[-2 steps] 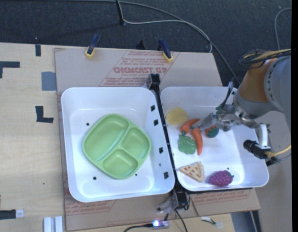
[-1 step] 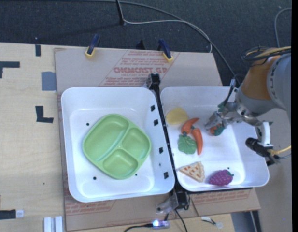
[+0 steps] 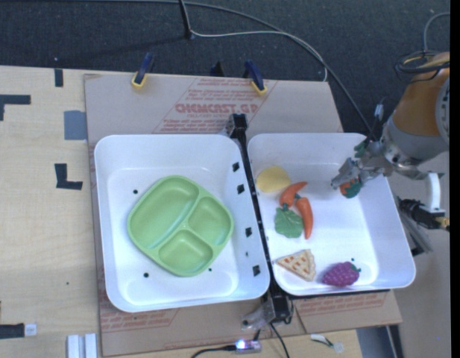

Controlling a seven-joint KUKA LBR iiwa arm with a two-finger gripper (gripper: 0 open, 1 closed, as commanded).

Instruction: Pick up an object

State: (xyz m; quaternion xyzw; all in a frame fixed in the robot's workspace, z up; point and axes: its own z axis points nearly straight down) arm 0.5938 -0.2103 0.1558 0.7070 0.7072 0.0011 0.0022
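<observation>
My gripper hangs over the upper right part of the right bin, reaching in from the right. A small teal and red object shows between its fingertips, and the fingers are closed on it. Lower left of it, on the bin floor, lie a yellow lemon, two orange-red carrots, a green broccoli, a tan waffle wedge and a purple bunch of grapes.
The left bin holds a light green divided plate. A black divider with clips runs between the bins. Cables hang by the arm at the right edge.
</observation>
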